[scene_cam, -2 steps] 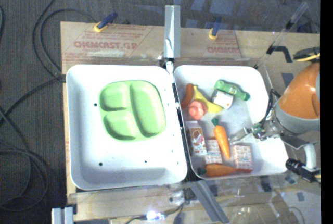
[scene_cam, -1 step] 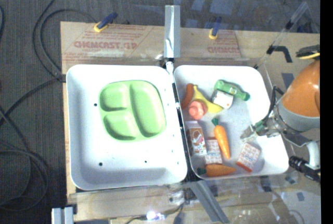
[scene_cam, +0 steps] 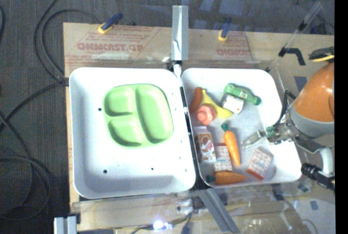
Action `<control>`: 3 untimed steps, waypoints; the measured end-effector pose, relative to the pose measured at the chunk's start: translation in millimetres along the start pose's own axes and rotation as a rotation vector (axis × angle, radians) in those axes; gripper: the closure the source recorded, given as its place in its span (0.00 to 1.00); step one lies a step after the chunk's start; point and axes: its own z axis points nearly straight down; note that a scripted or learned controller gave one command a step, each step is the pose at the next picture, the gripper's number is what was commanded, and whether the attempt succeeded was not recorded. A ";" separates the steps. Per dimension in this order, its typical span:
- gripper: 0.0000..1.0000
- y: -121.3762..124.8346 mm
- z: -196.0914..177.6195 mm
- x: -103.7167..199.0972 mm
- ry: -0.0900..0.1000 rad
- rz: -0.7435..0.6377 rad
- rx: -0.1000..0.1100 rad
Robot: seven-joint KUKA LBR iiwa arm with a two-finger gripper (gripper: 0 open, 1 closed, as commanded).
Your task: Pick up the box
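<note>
In the right-hand bin [scene_cam: 272, 81], toward its five o'clock corner, lay the box [scene_cam: 260, 164]: a small flat carton with a red and white printed face, resting on the bin floor. The claw [scene_cam: 255, 139] hung just above it in the view, at the end of the grey arm that reached in from three o'clock under its orange band [scene_cam: 321, 98]. From the claw, the box lay toward roughly six o'clock, near but apart; nothing sat between the fingers. Their tips were too thin and blurred against the white floor for me to tell whether the claw was released or clenched.

The box's long axis ran from about one o'clock to seven o'clock, tilted a little off the bin's near wall. Judged from that, a grasp would go best across the short sides, so the claw would need to shift toward six o'clock and turn to straddle the carton before dropping.

Neighbours crowded the approach. A carrot [scene_cam: 232, 148] stood at nine o'clock of the box, running nearly twelve to six, and a second orange piece [scene_cam: 230, 177] lay at about eight o'clock along the bin's near edge. Two other small cartons [scene_cam: 213, 152] lay beyond the carrot, farther toward nine o'clock. The bin's wall was close at five o'clock, leaving little room on that side. The left bin held a green tray [scene_cam: 138, 114], well apart.
</note>
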 end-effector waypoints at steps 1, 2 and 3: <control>0.00 -6.2 7.0 -0.1 0.010 -0.039 0.017; 0.00 -4.5 8.3 0.5 0.012 0.005 0.011; 0.00 -2.0 9.4 1.7 0.013 0.069 0.006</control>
